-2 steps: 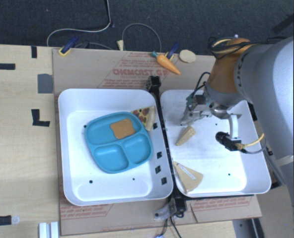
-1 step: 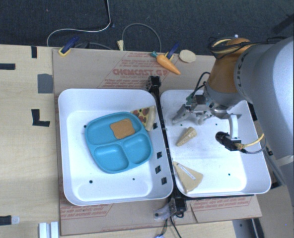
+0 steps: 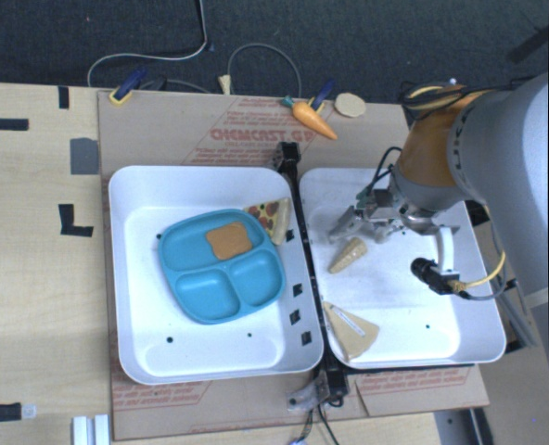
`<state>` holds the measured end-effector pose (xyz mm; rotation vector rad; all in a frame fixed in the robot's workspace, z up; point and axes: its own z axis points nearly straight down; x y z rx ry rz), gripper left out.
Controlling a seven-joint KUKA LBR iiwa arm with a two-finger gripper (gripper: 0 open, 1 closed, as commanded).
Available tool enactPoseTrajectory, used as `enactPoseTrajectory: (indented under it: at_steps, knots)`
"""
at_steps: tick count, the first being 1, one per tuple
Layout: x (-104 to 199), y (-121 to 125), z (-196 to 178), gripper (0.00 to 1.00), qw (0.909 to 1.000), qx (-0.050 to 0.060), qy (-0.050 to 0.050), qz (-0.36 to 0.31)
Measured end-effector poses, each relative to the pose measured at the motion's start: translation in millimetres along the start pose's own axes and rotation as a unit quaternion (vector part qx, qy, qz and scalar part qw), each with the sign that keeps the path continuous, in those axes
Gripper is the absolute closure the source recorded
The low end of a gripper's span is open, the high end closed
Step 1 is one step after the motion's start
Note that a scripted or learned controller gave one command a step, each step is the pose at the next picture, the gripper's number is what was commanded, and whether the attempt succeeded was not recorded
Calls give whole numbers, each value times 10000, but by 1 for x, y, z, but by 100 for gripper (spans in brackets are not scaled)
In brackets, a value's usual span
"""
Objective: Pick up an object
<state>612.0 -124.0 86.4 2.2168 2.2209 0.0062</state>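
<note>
Camera view, arm: the grey arm with the orange band [image 3: 432, 151] reaches in from the right, over the right bin [image 3: 478, 346].
Camera view, gripper: the gripper [image 3: 353, 222] is low in the right bin, and its fingers look spread apart, with nothing between them.
Camera view, nearest object: a pale cone-shaped piece [image 3: 347, 255] lies on the bin floor just below the gripper, apart from the fingers.
Camera view, other objects: a tan wedge [image 3: 351, 331] lies at the front left corner of the right bin. In the left bin [image 3: 131, 341] there is a blue divided plate [image 3: 223, 272] with a brown square piece [image 3: 229, 240] on it, and a pizza slice [image 3: 271, 217] beside the plate.
Progress: I judge that nothing is picked up yet. The grasp and the lift are both left to do.
</note>
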Motion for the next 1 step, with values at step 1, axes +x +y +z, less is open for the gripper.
enactPoseTrajectory:
  at_steps: [1]
  knots:
    - [26, 58, 1, 0, 10000, 23, -11, -15]
